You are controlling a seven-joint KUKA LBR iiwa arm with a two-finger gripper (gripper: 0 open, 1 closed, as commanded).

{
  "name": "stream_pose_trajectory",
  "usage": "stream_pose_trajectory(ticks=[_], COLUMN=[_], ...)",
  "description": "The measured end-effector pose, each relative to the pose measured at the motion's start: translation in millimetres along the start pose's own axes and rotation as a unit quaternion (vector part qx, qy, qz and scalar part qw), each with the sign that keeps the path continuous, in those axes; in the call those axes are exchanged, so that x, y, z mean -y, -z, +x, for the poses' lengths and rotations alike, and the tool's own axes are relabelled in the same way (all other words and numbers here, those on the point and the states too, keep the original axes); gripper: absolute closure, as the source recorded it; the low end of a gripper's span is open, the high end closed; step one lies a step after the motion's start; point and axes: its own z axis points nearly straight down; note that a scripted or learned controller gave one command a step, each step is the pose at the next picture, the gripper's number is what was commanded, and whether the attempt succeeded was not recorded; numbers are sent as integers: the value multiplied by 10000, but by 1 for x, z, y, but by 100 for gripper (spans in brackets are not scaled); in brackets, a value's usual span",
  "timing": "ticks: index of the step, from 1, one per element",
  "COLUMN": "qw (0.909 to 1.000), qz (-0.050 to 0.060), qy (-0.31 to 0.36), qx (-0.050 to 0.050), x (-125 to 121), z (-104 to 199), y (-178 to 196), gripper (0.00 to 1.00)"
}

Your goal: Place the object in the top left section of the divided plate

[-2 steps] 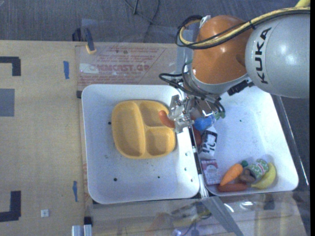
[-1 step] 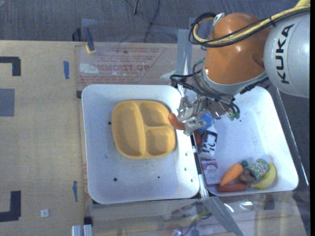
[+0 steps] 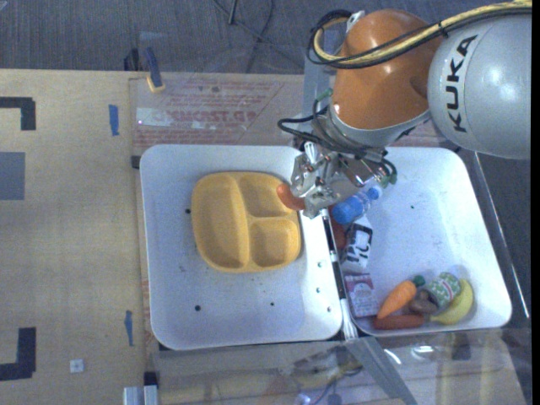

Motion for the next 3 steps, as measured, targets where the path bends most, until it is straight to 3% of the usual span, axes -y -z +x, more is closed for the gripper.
stream_pose_trajectory(ticks=[1,2,3], qw=[9985,9898,9827], qz=[-8,-7,-4], qy=[556,1424,1851], qx=[-20,-6,1], x=[-5,-24,38], z=[-4,-13,-15], y=[-15,-15,-15], gripper=[100,100,100])
